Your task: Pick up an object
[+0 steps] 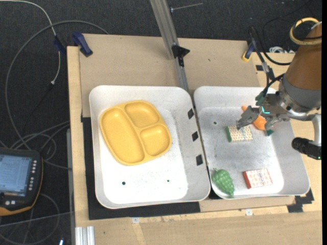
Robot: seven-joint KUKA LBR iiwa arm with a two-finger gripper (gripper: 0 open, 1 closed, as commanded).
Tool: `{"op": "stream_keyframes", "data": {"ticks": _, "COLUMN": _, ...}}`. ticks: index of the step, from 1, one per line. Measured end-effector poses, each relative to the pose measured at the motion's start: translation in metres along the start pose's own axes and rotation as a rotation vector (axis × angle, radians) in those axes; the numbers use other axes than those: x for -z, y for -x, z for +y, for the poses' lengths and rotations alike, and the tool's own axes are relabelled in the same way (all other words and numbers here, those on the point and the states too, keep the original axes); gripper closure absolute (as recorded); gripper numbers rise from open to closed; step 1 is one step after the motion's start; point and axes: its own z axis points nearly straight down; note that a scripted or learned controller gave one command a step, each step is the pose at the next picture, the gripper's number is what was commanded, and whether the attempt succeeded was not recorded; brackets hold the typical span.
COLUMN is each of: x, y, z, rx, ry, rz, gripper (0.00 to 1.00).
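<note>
In the right bin point(286, 160) my gripper point(257, 123) hangs low near the far right side, its fingers spread apart and open. A small orange object point(261, 123) lies between the fingers, and I cannot tell whether they touch it. Just to its left and a little nearer lies a pale checkered block point(239, 133) with a green edge, right beside the left fingertip point(244, 120). A green knobbly toy point(223, 181) rests at the bin's near left corner. A small red and white box point(257, 177) lies near the front wall.
The left bin point(102, 180) holds a yellow divided plate point(135, 131). A metal pole point(168, 29) rises from the bench's far edge between the bins. Black clips sit along the seam between the two bins. Bare floor shows in the right bin's middle.
</note>
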Motion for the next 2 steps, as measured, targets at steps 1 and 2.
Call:
{"op": "stream_keyframes", "data": {"ticks": 1, "x": -0.046, "y": 0.005, "z": -0.006, "rx": -0.001, "ry": -0.006, "rz": 0.001, "gripper": 0.00}}
{"op": "stream_keyframes", "data": {"ticks": 2, "x": -0.104, "y": 0.006, "z": 0.002, "rx": 0.000, "ry": -0.006, "rz": 0.001, "gripper": 0.00}}
